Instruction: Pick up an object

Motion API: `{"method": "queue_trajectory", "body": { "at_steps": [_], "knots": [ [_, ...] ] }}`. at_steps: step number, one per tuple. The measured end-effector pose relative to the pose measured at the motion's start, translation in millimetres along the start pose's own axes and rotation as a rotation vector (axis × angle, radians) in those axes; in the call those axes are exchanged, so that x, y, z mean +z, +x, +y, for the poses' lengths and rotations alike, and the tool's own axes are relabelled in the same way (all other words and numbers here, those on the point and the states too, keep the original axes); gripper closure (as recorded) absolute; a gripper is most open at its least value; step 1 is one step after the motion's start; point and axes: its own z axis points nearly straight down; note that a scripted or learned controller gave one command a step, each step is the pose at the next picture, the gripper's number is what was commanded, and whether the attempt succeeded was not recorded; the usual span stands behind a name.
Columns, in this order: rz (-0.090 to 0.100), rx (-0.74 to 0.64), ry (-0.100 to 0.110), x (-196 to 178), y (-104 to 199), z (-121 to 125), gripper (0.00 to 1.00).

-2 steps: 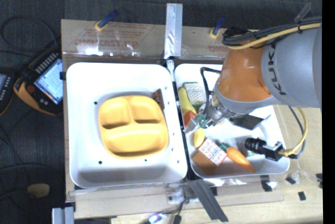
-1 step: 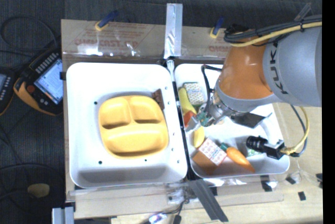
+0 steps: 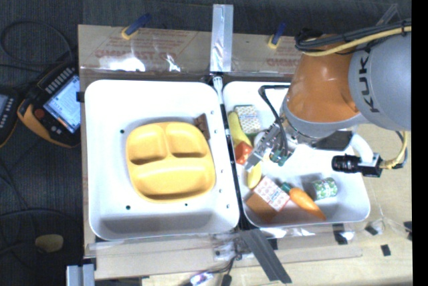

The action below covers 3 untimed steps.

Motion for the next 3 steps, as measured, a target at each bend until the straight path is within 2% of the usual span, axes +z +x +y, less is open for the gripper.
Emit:
{"method": "queue_trajectory", "body": {
  "at_steps": [1,2,3],
  "knots": [
    [0.0,-0.051,-0.001,-4,-45,66,1.0],
    [-0.004,-0.09,-0.002,-188,-30,44,1.0],
    [-0.004,0.053,-0.001,-217,-64,26,1.0]
  ]
}}
